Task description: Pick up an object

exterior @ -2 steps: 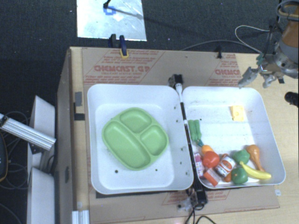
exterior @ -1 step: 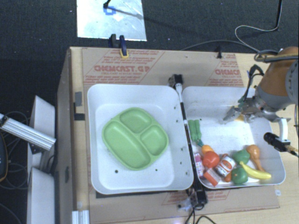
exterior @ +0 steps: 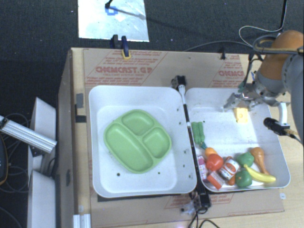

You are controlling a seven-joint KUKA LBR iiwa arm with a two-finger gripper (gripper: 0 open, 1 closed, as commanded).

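Several toys were heaped at the near end of the right bin [exterior: 285, 172], well short of the fingers: banana [exterior: 260, 175], tomato [exterior: 214, 162], green pepper [exterior: 243, 178]. Farther up, a yellow block [exterior: 242, 115] sat just below the gripper [exterior: 242, 100], nearly touching it. Fingers looked spread, nothing between them. Block's long axis ran roughly near-to-far, slightly tilted. Best move, I judged: drop straight down, straddle the block's short sides, close squarely. Green tray [exterior: 137, 140] lay in the left bin [exterior: 102, 175], far off sideways.
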